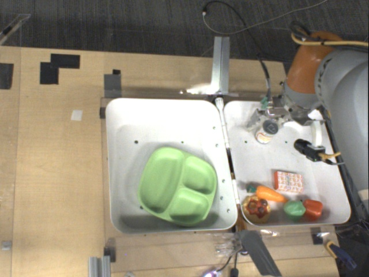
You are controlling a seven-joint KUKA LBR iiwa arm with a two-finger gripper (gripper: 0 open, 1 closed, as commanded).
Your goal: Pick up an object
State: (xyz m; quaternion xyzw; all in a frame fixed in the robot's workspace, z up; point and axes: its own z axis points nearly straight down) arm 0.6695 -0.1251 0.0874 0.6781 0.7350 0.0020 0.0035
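Note:
My gripper (266, 127) hangs low over the far left part of the right bin (248, 172), on bare white floor. Along that bin's near edge lie a red-and-white patterned box (287, 181), an orange carrot (270, 194), a small round dish of dark red fruit (257, 208), a green lump (294, 209) and a red piece (313, 208). All of these are well nearer the camera than the gripper, and none touches it. I see nothing held in the gripper.
A light green divided plate (177, 184) fills the near half of the left bin (132, 126). A metal post (221, 62) stands behind the wall between the two bins. The grey arm (340, 91) covers the right bin's far right corner.

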